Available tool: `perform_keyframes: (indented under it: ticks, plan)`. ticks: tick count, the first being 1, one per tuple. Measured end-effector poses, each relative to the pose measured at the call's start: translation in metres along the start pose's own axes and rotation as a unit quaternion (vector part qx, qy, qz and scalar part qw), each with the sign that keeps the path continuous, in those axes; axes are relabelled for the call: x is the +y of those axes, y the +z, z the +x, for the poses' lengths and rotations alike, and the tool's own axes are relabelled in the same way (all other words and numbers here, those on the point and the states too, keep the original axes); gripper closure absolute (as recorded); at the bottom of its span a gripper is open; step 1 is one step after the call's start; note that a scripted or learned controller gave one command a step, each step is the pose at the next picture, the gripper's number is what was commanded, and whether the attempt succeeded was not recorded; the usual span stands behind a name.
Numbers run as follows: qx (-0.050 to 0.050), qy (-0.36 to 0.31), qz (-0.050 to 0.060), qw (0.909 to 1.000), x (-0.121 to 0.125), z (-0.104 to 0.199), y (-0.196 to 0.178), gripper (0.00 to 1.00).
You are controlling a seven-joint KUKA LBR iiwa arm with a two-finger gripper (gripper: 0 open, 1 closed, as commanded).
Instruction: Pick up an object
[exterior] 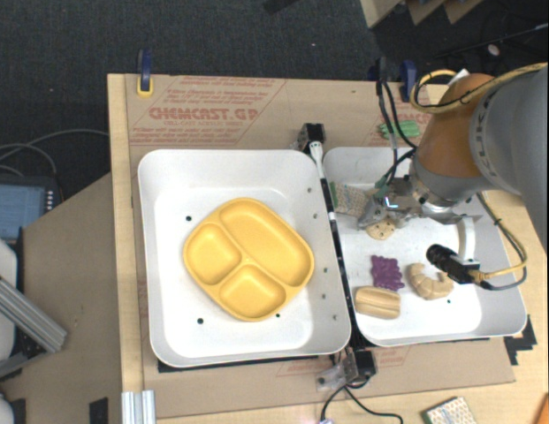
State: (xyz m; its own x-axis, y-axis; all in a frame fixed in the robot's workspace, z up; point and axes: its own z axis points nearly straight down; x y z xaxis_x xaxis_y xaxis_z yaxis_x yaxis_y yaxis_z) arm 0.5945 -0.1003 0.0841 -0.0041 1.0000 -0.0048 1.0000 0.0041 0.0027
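Closest to you, at the front of the right bin [486, 321], sit the loose pieces: a tan bread-roll-looking block [377, 302], a purple grape cluster [387, 272] just behind it, and a pale lumpy beige piece [429, 282] to the right of the grapes. They're scattered, not lined up, so my guess is they were dumped in as pick targets.

Further back there's a small tan, cookie-ish thing [380, 229] with dark specks, and that's the one you probably care about, because the gripper [386, 205] is hovering right over it near the bin's left wall. I honestly can't tell how wide the gripper is, or whether it's got anything; it's a dark tangle of metal and cable from this angle. There's also a flat greenish speckled item [349, 199] just left of it, tucked against the divider.

Left bin [159, 263] holds a yellow three-compartment plate [247, 258], sitting tilted in the middle, well apart from the arm.

Both bins are on a cardboard sheet [212, 104] on the bench, presumably to keep them from sliding around.
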Motion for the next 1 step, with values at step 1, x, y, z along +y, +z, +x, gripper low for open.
perform_keyframes:
  ticks: [1]
  plan:
    - [0.003, -0.001, -0.007, 1.0000, 0.0197, 0.0472, -0.1253, 1.00]
